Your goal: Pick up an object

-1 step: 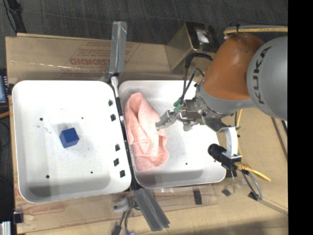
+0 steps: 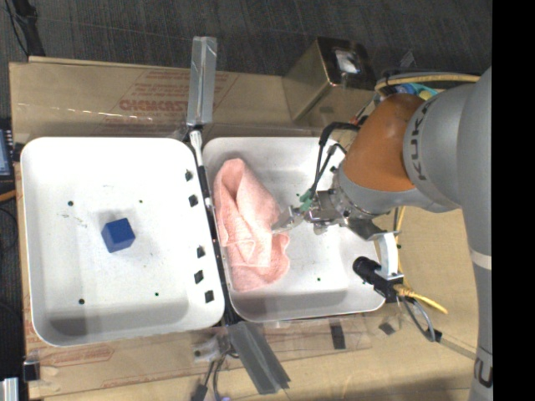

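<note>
Pink cloth (image 2: 248,225); blue cube (image 2: 119,234); white bins (image 2: 50,174).

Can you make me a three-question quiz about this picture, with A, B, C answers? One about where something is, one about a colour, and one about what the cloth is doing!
1. Where is the cube?
A. In the left bin
B. In the right bin
C. On the floor

2. What colour is the cloth?
A. Green
B. Pink
C. Black

3. How is the cloth lying?
A. Folded in a neat square
B. Hanging over the bin's edge
C. Crumpled in a heap inside the bin

Answers:
1. A, the blue cube sits alone on the left bin's white floor.
2. B, the cloth is light pink against the white bin.
3. C, it lies bunched with folds along the right bin's left side, and the gripper is at its right edge.
</note>
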Tool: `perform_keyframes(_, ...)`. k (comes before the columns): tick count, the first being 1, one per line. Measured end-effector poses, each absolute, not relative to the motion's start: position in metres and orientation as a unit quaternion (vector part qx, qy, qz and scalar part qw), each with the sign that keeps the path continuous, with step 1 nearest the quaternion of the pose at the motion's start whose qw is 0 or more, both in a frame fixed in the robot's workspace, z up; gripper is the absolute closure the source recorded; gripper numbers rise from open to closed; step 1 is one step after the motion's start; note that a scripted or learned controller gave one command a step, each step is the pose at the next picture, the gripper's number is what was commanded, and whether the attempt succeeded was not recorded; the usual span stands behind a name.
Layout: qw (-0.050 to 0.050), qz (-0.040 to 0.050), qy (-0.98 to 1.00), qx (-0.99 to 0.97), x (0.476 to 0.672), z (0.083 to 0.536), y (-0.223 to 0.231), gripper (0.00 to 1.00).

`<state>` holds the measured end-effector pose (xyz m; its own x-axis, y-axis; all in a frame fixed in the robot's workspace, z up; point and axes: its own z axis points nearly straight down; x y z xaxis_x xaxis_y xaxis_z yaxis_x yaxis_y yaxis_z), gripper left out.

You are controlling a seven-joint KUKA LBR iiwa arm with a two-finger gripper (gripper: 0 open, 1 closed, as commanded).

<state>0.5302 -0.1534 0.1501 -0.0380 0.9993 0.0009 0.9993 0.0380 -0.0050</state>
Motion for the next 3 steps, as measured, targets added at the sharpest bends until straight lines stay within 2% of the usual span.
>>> perform_keyframes(1, 0.0, -0.0005, -0.762, -0.647, 0.535, 0.093, -0.151, 0.0)
perform_keyframes(2, 0.0, -0.0001, -0.789, -0.614, 0.632, 0.093, -0.134, 0.0)
perform_keyframes(3, 0.0, 0.0001, -0.826, -0.563, 0.587, 0.093, -0.128, 0.0)
